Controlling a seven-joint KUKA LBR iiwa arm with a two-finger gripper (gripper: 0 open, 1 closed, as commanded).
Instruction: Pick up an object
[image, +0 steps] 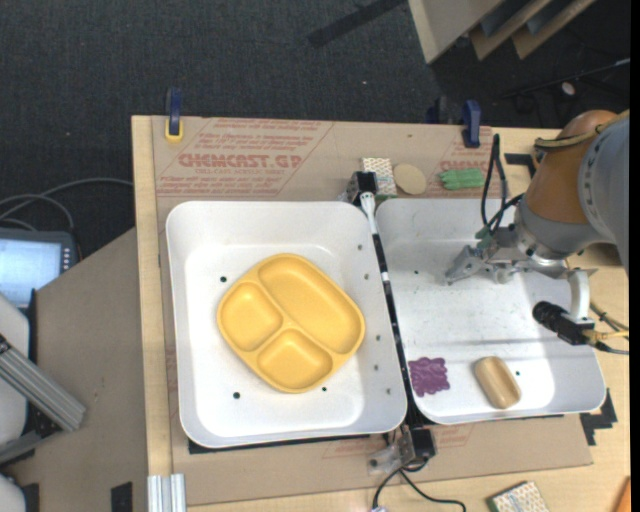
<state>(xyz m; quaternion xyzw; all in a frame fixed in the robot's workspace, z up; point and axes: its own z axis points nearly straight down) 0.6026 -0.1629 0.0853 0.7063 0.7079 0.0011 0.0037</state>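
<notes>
A small purple lumpy object (428, 375) lies in the right bin (420, 240) near its front left corner. A tan loaf-shaped object (497, 382) rests just to its right by the front rim. My gripper (474, 266) hangs over the upper middle of the right bin, well behind both objects, and I see nothing in it. A yellow three-part plate (290, 322) sits in the middle of the left bin (200, 250).
A tan disc (410, 179) and a green object (461, 180) lie on the bench behind the right bin. A black part with a cable (558, 322) sticks out below the wrist over the bin's right side. Blue clamps (175, 103) hold the board's back edge.
</notes>
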